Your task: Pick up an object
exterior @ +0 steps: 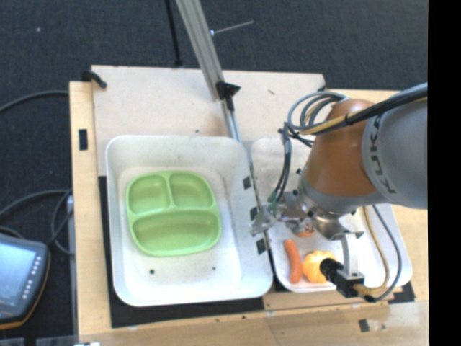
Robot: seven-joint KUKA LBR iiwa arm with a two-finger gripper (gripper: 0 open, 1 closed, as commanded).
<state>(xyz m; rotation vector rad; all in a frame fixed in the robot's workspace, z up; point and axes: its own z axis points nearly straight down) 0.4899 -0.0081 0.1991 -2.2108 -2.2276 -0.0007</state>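
over right bin (385,269), end effector (306,225) above carrot (293,260); finger state unclear.

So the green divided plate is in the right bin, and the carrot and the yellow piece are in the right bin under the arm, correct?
Not quite. The camera view shows the green divided plate in the left bin, not the right. The carrot and the yellow piece do lie in the right bin, under the arm.

Divided tray (173,213) in left bin (122,157), carrot (294,261) & round fruit (315,267) side by side in right bin (397,269), arm (360,157) over it
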